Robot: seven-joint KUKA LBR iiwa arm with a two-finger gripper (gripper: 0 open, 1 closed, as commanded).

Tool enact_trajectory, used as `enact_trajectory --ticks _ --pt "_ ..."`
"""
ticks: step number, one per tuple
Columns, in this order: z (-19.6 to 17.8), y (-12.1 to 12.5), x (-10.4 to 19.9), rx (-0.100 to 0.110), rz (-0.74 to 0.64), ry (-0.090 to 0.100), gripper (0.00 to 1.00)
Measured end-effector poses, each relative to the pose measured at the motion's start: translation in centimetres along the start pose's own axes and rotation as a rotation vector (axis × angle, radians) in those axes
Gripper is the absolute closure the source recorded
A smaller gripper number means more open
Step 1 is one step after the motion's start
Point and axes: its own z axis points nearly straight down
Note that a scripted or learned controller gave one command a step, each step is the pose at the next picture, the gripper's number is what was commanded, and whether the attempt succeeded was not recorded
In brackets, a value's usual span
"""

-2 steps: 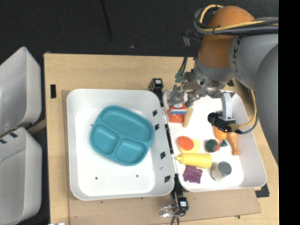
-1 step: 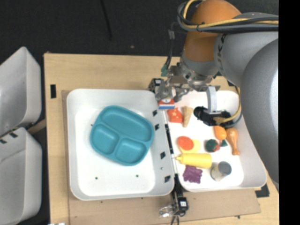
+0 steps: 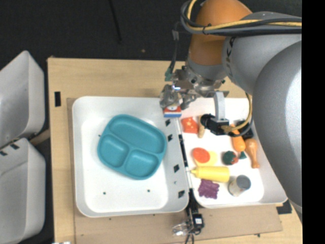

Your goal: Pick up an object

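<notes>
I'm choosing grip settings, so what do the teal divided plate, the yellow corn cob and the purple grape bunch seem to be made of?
Teal divided plate: likely moulded plastic with a matte finish, going by its even colour and soft rounded edges.
Yellow corn cob: probably toy plastic, smooth, with a slight sheen.
Purple grape bunch: a bumpy surface, plastic or rubber; too small to tell which.

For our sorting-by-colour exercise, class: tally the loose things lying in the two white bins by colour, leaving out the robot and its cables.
Teal: 1, the divided plate
Orange or red: 4, block, round piece, carrot-like piece, drumstick-like piece
Yellow: 1, corn-like piece
Purple: 1, bunch
Dark green: 1, small piece
Grey: 1, can
Total: 9
</notes>
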Motion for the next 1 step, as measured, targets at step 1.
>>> enact_trajectory --ticks 1 --pt "0.88 1.17 0.72 -0.001 0.001 -0.002 1.00"
